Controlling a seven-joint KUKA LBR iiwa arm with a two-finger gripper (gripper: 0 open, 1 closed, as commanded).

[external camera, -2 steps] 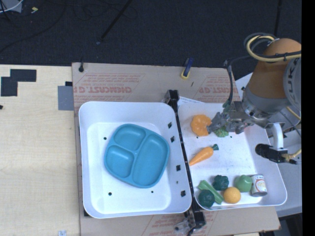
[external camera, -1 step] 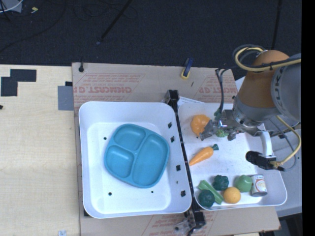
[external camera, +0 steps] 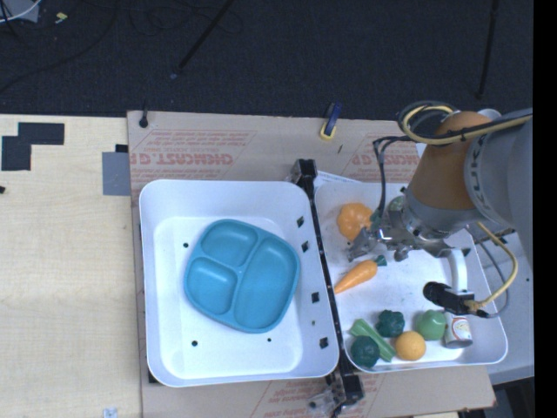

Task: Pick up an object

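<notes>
Orange fruit (external camera: pixel 352 219) half-hidden beside pincer (external camera: pixel 376 244), its grip state impossible to tell.

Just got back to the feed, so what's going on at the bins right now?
The arm has reached into the right bin, with its hand low between the orange fruit and the carrot. Nothing is visibly between its fingers, so no pick yet. More toy food sits along the bin's near edge, including a yellow fruit. The left bin holds a blue divided plate.
</notes>
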